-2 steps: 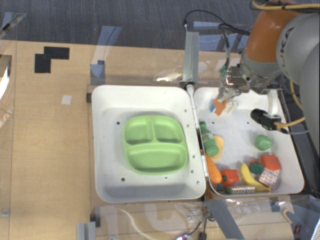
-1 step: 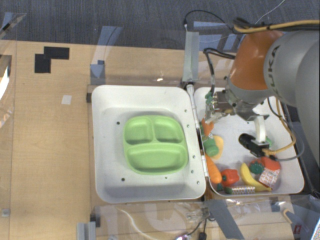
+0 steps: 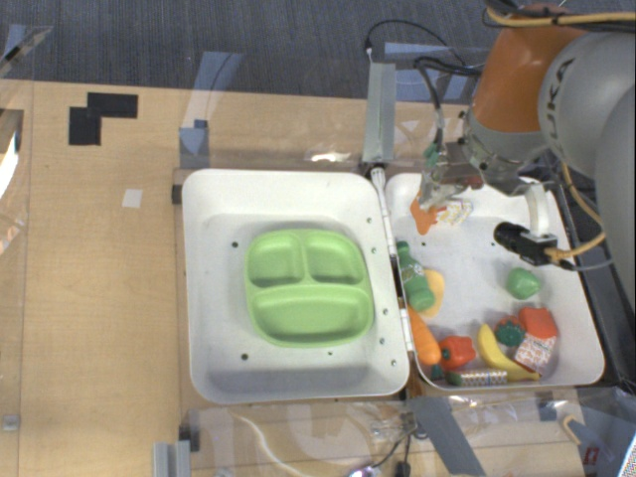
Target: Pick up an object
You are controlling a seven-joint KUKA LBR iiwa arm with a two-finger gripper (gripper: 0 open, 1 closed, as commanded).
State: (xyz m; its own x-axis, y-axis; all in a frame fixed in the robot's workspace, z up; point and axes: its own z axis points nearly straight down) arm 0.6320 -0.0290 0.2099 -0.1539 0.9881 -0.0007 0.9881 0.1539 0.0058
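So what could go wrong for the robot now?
The hand is over the back of the right bin, near an orange piece by the bin wall, so the grab could slip. The other toys, like the banana and carrot, are crowded at the front, so one could get bumped.

A divided tray (image 3: 308, 288) lies in the left bin (image 3: 214, 266); toys crowd the right bin (image 3: 586, 356).
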